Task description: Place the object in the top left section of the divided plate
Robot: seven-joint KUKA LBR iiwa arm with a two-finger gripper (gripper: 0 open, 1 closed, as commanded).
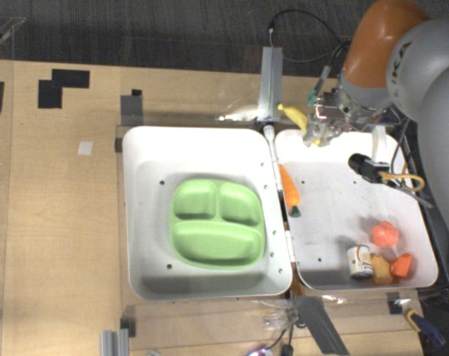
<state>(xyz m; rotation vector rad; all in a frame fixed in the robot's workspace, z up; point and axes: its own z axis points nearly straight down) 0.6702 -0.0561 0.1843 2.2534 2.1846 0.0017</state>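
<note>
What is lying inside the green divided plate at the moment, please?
All three sections of the green divided plate show bare green surface, with nothing lying in them. The plate sits in the left bin. What is beneath the plate is covered by it.

A green divided plate (217, 223) lies flat in the middle of the left white bin. It has two small sections on its far side and one wide section on its near side. A yellow banana (292, 115) is at the far left corner of the right bin, just beside the gripper; whether it is held, I cannot tell.
</note>
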